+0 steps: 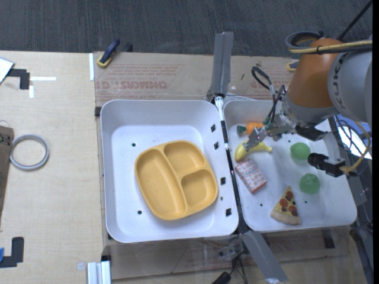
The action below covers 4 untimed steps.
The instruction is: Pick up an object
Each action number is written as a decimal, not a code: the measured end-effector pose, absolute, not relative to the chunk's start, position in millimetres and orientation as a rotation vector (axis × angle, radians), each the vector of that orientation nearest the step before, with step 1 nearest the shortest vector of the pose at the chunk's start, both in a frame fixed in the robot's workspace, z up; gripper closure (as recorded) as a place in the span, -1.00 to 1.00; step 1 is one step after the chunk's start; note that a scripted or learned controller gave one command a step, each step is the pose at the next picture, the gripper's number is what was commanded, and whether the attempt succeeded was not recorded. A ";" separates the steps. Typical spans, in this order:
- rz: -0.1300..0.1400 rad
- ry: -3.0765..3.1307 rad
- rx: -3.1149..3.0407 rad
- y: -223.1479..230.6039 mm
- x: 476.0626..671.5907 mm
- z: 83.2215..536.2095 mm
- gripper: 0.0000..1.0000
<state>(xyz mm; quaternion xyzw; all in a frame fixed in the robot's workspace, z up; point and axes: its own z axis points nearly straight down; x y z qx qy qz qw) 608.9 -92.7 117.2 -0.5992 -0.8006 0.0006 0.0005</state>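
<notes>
My gripper [258,137] hangs low over the upper left part of the right bin [331,215]. Its tip is right above a small yellow banana [252,150], and an orange piece [253,126] lies just behind it. Whether it touches the banana I cannot tell. Also in this bin are a red-and-white packet [250,176], a pizza slice [286,206] and two green balls [299,151] [309,183]. The orange band of the arm [311,81] looms over the bin's far right corner.
The left bin [112,158] holds a yellow divided plate [176,179]. A raised divider [225,158] separates the two bins. A tape roll [28,152] lies on the bench at left, and a blue-and-yellow tool [109,52] sits behind the bins. Black cables [263,78] hang near the wrist.
</notes>
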 end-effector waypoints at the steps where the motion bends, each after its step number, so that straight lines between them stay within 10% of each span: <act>1: -0.002 -2.682 -1.661 -109.4 661.9 98.7 -1.00; 2: -0.007 -2.690 -1.671 -111.3 664.7 112.2 1.00; 3: 0.003 -2.118 -2.319 -156.0 606.1 91.7 1.00; 4: 0.000 -2.499 -1.905 -201.2 592.1 99.6 1.00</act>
